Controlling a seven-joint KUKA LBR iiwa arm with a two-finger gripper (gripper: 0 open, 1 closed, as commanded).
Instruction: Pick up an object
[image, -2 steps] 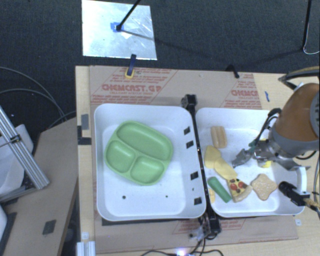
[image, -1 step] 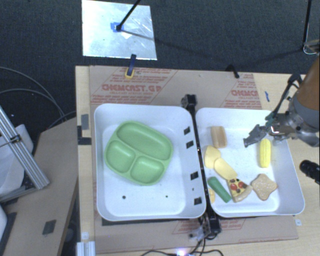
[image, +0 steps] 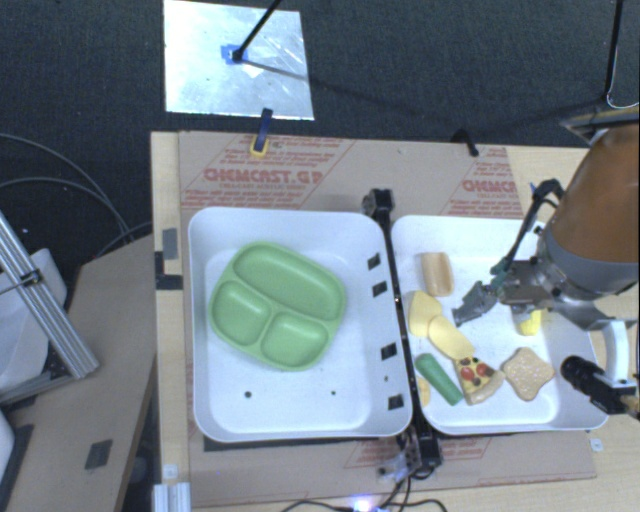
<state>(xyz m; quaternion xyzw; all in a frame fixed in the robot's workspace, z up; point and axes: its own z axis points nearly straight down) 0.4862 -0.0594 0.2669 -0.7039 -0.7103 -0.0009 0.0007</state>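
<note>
Hand (image: 474, 303) position: over the right bin (image: 470, 232), near that bin's middle, at the end of the grey arm (image: 590, 250) that enters from the right. Its dark fingers point toward the left of the view, down toward the food items. Finger opening: cannot be determined, as the tips merge into one dark shape. No item is visible between the fingers.

Items near the hand, all lying in the right bin:
- Bread roll (image: 436, 272): tan, oblong, just up and left of the hand.
- Pale yellow pieces (image: 436, 322): two flat pieces, just below and left of the hand, overlapping each other.
- Green stick (image: 438, 379): lies below the yellow pieces, tilted, near the bin's lower left corner.
- Pizza slice (image: 478, 378): just below the hand, touching the lower yellow piece.
- Toast slice (image: 527, 373): below and right of the hand, beside the pizza slice.
- Small yellow item (image: 529, 322): right of the hand, partly hidden under the arm; its form cannot be determined.

Left bin (image: 290, 412): well to the left of the hand, touching the right bin along a row of black clips. It holds a green divided plate (image: 278, 304) with three compartments.

Both bins rest on a sheet of printed cardboard (image: 330, 172) on the bench (image: 165, 180).
</note>
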